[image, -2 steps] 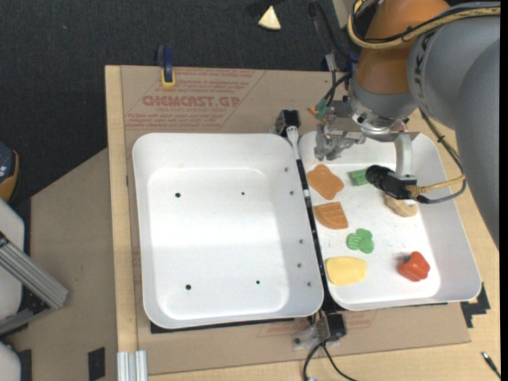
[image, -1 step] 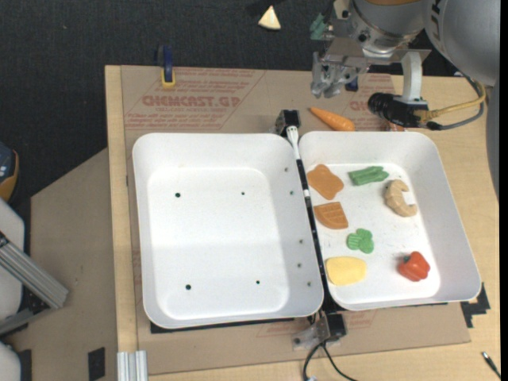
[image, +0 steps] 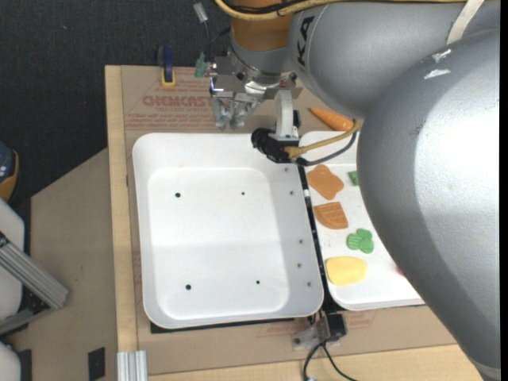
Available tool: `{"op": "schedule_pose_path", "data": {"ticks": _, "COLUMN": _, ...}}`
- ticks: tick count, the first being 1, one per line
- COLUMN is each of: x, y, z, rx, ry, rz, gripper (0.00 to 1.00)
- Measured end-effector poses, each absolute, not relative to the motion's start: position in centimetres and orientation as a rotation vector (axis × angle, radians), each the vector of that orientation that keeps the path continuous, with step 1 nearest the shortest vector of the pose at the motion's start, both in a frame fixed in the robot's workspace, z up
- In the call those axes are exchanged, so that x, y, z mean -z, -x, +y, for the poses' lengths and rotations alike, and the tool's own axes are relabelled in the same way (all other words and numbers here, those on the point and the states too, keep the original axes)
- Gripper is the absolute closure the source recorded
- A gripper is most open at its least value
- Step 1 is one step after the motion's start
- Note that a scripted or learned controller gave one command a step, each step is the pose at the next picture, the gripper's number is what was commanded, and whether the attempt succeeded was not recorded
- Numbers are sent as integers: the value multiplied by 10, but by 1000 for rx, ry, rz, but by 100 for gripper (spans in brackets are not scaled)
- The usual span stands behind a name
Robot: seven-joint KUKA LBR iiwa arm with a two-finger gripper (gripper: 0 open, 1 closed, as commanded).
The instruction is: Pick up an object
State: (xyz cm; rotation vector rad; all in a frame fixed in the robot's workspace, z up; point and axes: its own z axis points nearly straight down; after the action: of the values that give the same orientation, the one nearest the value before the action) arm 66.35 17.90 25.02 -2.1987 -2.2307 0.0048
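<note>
My gripper [image: 228, 117] hangs over the far rim of the left bin [image: 214, 236], above the brown board behind it. Nothing shows in its grasp. The right bin [image: 373, 296] holds the objects: an orange carrot [image: 332, 119] at the far end, a brown-orange piece [image: 325, 181], a ridged orange piece [image: 331, 214], a green piece [image: 360, 240] and a yellow piece [image: 346, 270] nearest the front. The grey arm covers most of the right bin's right side.
A black cable and connector [image: 274, 145] dangle from the wrist over the seam between the bins. A blue and yellow clamp [image: 167, 64] stands on the board's far left edge. A cable plug [image: 329, 328] sits at the bench front.
</note>
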Motion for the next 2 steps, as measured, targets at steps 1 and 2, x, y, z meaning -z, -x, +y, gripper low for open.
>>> {"op": "schedule_pose_path", "data": {"ticks": 1, "x": -205, "y": -611, "z": 148, "rx": -14, "ry": 2220, "rz": -2214, "gripper": 100}}
{"op": "schedule_pose_path", "data": {"ticks": 2, "x": -219, "y": -615, "z": 150, "rx": 1, "ry": 2223, "rz": -2220, "gripper": 100}}
